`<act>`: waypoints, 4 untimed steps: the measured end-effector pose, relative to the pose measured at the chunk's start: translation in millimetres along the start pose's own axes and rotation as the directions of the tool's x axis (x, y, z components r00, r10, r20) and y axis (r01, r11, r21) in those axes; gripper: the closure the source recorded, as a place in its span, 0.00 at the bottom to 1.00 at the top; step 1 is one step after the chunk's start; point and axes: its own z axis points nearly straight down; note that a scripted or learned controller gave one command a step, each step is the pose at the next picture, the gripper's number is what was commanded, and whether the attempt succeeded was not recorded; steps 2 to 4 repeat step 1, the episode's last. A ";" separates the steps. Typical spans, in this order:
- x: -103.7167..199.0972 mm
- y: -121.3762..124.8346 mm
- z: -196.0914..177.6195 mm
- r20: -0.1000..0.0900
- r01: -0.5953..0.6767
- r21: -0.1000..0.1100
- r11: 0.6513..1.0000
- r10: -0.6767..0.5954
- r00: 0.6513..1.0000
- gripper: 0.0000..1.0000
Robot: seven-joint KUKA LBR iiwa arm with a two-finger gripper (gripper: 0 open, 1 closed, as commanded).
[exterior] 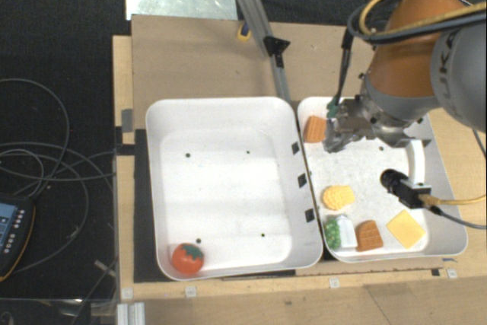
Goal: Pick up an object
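Two shallow white bins sit side by side on a brown bench, seen from above at a slant. The left bin holds a red tomato in its near left corner. The right bin holds several small toys: an orange block at the far left edge, a yellow corn-like piece lower down, a green and white item near the front, a brown piece just beside it, and a yellow cheese wedge to the right. The gripper hangs over the right bin's far left part, just beside the orange block. Whether it is clenched or released cannot be told.
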 end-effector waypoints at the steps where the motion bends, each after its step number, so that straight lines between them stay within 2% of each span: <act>1: 59.4 -2.2 0.4 -0.001 0.000 0.001 1.000 0.000 1.000 1.00; 4: 59.4 -2.2 0.4 -0.001 0.000 0.001 1.000 0.000 1.000 1.00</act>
